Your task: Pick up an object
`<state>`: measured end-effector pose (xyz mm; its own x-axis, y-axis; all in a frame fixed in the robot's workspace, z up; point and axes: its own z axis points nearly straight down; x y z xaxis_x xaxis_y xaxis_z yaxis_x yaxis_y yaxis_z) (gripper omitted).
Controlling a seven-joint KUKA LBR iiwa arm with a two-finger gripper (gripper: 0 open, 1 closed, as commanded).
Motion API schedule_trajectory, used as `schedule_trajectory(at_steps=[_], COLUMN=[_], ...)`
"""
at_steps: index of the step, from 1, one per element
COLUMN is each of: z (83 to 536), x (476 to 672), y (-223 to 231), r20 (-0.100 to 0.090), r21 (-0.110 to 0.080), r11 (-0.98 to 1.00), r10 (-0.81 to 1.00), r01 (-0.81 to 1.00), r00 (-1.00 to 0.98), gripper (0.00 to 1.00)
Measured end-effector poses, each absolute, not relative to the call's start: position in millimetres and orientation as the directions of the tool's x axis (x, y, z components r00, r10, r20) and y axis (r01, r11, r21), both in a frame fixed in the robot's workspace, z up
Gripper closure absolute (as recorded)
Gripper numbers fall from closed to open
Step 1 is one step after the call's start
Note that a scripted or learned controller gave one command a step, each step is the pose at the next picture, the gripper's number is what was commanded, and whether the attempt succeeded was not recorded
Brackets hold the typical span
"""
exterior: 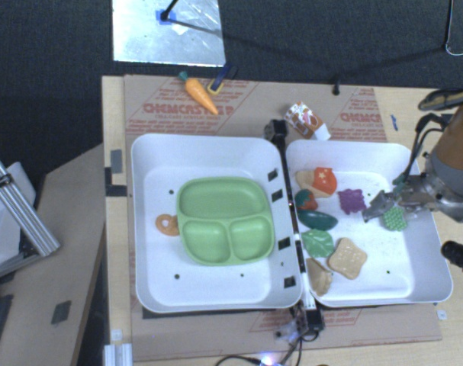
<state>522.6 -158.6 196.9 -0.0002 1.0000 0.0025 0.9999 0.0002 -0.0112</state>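
hand (384,204) low in right bin (426,280) | green ball (396,219) touching, grasp unclear | green tray (220,219) in left bin (151,204)

Around the green tray (220,219) I've got open floor on all sides, just a pretzel (168,225) at its left. The toys cluster to its right.

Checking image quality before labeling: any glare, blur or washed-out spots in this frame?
Camera view: overall soft focus, small toys lack crisp edges; metal sheet at the top reflects unevenly; left bin wall is near blown-out white; tool looks smeared, its outline unclear against the right bin.
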Motion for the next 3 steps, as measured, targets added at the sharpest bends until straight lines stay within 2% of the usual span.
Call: schedule_trajectory(at_steps=[1,3], z=[203.2,116.4], x=[525.6,521.2], y=[-158.3,-149.8], r20=[0.000,0.001], r21=[0.001,-0.003], r11=[0.004,0.001], r10=[1.000,1.000], r01=[1.000,1.000], r00=[-0.004,-0.001], gripper=[0.00,0.00])
